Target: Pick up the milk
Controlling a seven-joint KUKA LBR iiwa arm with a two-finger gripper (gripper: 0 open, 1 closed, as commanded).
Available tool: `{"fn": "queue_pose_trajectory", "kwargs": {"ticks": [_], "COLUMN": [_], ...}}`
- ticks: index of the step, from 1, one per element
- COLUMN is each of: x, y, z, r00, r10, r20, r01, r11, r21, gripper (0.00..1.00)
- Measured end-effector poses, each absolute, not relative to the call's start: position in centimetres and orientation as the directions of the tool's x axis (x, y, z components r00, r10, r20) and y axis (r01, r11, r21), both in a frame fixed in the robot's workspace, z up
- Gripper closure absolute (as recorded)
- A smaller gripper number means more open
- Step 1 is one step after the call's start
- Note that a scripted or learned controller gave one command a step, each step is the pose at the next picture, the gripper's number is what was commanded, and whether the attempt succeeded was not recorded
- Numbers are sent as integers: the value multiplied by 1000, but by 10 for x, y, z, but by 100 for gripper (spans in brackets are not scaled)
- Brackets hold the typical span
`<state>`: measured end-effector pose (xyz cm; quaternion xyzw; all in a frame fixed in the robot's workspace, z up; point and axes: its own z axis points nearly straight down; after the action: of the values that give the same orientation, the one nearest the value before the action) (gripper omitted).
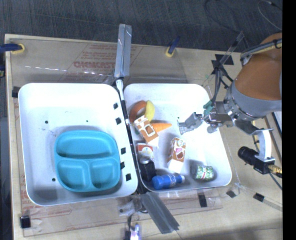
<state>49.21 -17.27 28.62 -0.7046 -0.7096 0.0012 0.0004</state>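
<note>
A brown-and-white milk carton (177, 155) lies in the right bin (208, 96), towards its front middle. My gripper (186, 124) hangs over the same bin, a little above and to the right of the carton's top end and apart from it. It is open and nothing shows between its fingers. The grey arm with its orange band (260, 74) comes in from the right.
The right bin also holds a small orange-and-white carton (146, 129), a carrot (162, 126), a banana with a brown fruit (142, 110), a black bottle (147, 168), a blue bottle (166, 180) and a green can (203, 172). A blue divided tray (87, 159) sits in the left bin.
</note>
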Motion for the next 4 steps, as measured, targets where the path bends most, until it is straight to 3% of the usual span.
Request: {"fn": "queue_pose_trajectory", "kwargs": {"ticks": [1,2,3,4], "x": [496,547,500,494], "y": [-185,-179,-212,-211], "z": [146,196,94,153], "r00": [-298,-666,-642,-693], "r10": [955,746,766,721], "r20": [1,-4,-8,-3], "r01": [955,746,766,721], "r11": [298,666,642,693], "r21": [-2,1,4,1], "gripper": [0,0,0,0]}}
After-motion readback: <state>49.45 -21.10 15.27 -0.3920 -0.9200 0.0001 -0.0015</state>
